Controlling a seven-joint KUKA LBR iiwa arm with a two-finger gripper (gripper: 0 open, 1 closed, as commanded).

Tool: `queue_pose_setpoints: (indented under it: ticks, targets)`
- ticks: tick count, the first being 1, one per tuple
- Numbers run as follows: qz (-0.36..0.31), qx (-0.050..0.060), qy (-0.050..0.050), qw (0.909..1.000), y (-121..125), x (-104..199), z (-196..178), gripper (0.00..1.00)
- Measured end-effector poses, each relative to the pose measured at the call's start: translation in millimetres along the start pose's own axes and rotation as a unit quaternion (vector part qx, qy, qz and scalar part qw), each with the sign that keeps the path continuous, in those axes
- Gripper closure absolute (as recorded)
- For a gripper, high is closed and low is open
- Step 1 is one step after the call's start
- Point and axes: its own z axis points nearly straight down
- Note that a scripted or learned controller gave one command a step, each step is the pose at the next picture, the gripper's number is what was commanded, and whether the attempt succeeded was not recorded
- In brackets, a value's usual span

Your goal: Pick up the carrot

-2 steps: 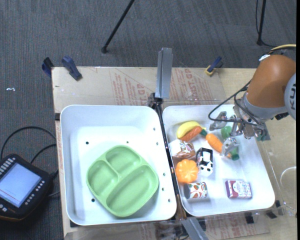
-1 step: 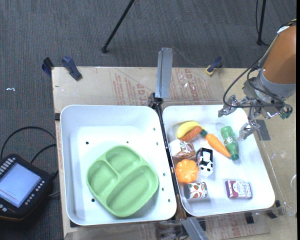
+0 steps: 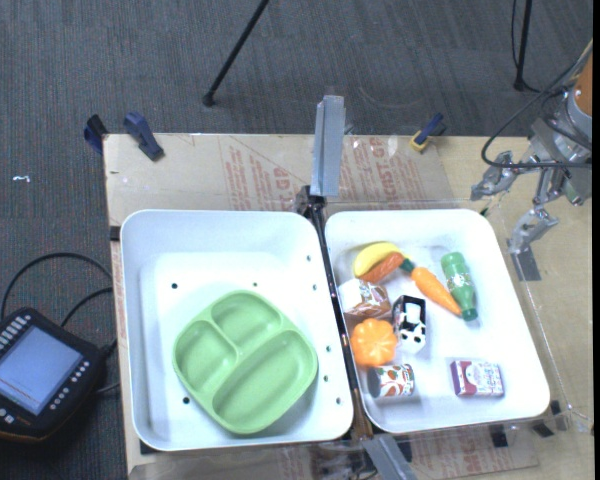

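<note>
Down at the front, the right bin [image 3: 520, 298] holds a small red and white carton [image 3: 477, 378] at about 5 o'clock and a little can [image 3: 392, 382] lying on its side at about 7 o'clock. Just above the can sits a round orange pumpkin [image 3: 374, 341]. A black and white cow-print carton [image 3: 411, 323] touches the pumpkin on its right. A brown and white packet [image 3: 363, 298] lies just above the pumpkin, by the bin's left wall.

The carrot [image 3: 433, 286] lies near the middle of the right bin, tilted, with its fat end toward 11 o'clock and its thin tip toward 4 o'clock. A yellow and orange fruit [image 3: 379, 261] lies just to its left, at about 10 o'clock. A green bottle [image 3: 459, 285] lies just to the right of the carrot, close beside it.

The left bin [image 3: 145, 268] holds a green plate [image 3: 244, 360] with three parts.

The jaws [image 3: 525, 193] hang over the worktop [image 3: 250, 173] past the right bin's 1 o'clock corner, well apart from the carrot. They are spread wide and hold nothing.
</note>
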Motion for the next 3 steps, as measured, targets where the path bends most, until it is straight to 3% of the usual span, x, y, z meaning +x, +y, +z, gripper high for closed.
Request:
queue_pose_setpoints:
  ticks: [1, 2, 3]
  targets:
    - [-0.233, -0.002, 0.001, 0.9724, -7, -6, 70, 0.0]
    - [-0.226, -0.002, 0.001, 0.9742, -9, -4, 134, 0.0]
    - [-0.222, -0.002, -0.002, 0.975, -10, -5, 122, 1.0]
